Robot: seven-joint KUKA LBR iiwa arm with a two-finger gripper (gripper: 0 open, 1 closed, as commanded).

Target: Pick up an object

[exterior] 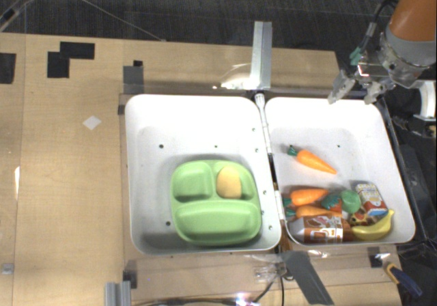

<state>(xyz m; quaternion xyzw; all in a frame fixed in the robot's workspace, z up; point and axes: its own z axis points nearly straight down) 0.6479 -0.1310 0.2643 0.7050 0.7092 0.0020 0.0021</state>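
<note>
Gripper (354,91): above far rim of right bin (341,117), fingers spread apart, nothing between them.
Carrot (312,158): right bin, centre-left, lying alone.
Toy pile (338,212): near end of right bin.
Green plate (216,200): left bin (153,127).

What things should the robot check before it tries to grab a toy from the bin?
1. Gripper open, nothing between its fingers: ok.
2. Gripper over a toy: not ok; it hangs at the far rim of the right bin, away from the toys.
3. An easy target: ok; one carrot lies alone on bare bin floor.
4. Toy pile in the near corner: not ok; the banana, second carrot and the rest are crowded and touching.
5. Yellow toy: ok; it sits in a compartment of the green tray in the left bin.
</note>
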